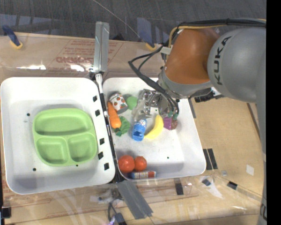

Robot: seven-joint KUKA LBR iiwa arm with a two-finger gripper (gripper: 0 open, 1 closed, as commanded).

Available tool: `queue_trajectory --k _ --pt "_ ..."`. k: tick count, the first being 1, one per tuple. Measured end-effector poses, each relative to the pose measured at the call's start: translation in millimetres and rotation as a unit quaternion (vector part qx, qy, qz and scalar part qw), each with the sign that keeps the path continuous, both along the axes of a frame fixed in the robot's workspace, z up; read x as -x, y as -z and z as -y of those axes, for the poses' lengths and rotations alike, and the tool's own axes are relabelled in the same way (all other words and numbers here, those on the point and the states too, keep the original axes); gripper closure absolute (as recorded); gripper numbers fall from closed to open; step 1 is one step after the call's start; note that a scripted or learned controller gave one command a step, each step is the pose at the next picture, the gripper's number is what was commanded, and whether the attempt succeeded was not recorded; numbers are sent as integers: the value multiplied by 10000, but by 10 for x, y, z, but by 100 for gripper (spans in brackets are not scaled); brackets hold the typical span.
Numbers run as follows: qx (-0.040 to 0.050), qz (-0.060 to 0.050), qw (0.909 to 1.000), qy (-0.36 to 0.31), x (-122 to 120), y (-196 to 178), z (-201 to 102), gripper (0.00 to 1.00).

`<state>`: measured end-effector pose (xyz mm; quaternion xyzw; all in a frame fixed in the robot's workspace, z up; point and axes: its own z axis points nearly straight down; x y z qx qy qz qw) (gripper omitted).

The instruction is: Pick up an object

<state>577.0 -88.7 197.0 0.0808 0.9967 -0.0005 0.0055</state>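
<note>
Yellow against the white right bin [189,139], a toy banana [154,128] lies with its long axis slanting from upper right to lower left, just beside a blue bottle [139,130] that stands tilted the same way. The gripper [152,104] hangs low over the bin, just above both; whether it is wide or narrow cannot be told. A carrot [114,116] lies near the divider, two tomatoes [132,163] near the front wall. The left bin [14,125] bears a green compartment tray [64,136].

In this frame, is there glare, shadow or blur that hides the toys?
Camera view: light is even and focus fair; the arm shades the right bin near the gripper; glare streaks the plastic sheet; the banana reads clearly.
</note>
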Motion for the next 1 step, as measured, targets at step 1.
queue_trajectory --k 1 --pt "-7 -44 10000 0 21 43 -4 0"
